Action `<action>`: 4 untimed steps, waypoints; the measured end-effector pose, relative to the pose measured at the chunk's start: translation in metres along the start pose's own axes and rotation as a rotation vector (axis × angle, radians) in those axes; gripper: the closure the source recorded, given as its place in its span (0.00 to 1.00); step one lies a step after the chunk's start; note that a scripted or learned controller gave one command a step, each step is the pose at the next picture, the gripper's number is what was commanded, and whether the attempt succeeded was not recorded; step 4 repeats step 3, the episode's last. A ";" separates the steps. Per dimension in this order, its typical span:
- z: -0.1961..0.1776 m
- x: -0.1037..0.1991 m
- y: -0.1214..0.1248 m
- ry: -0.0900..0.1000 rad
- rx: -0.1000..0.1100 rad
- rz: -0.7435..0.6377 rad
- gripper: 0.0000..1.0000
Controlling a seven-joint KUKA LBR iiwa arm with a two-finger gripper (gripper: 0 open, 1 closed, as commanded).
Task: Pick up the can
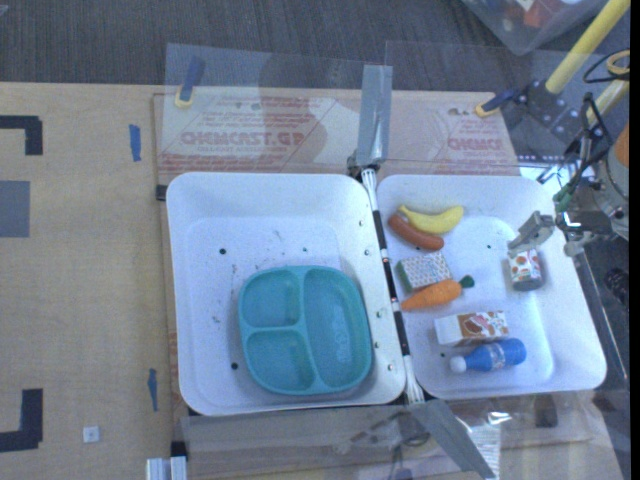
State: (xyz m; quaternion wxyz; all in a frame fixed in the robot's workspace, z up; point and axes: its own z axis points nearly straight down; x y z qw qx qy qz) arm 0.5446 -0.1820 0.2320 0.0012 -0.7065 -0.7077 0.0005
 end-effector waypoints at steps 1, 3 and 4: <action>0.136 -0.027 0.053 0.007 0.000 0.140 0.00; 0.058 0.014 0.036 -0.002 -0.004 0.174 1.00; 0.058 0.014 0.036 -0.002 -0.004 0.174 1.00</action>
